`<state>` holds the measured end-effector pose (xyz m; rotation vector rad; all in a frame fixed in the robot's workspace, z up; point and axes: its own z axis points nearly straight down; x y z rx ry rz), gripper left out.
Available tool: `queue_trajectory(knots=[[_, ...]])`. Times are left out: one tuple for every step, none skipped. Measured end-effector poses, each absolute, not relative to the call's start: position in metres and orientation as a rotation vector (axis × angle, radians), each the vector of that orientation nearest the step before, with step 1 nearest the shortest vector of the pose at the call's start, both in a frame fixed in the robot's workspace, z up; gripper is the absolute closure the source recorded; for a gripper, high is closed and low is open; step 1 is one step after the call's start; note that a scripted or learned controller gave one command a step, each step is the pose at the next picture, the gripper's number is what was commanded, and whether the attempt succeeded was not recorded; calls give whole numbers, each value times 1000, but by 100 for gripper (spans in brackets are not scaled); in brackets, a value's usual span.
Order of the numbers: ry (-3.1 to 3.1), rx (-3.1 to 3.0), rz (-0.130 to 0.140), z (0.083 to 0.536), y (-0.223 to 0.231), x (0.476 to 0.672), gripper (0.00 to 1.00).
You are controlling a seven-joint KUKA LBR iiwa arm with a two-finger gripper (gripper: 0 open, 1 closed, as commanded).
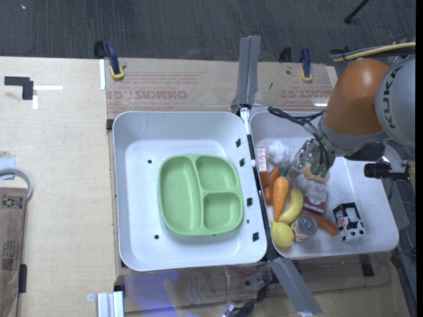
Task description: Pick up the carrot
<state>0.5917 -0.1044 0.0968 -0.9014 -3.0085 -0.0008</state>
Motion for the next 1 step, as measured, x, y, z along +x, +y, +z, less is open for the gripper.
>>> queue_trajectory(knots=[[-3130,-301,-1,190,-91,616,100]])
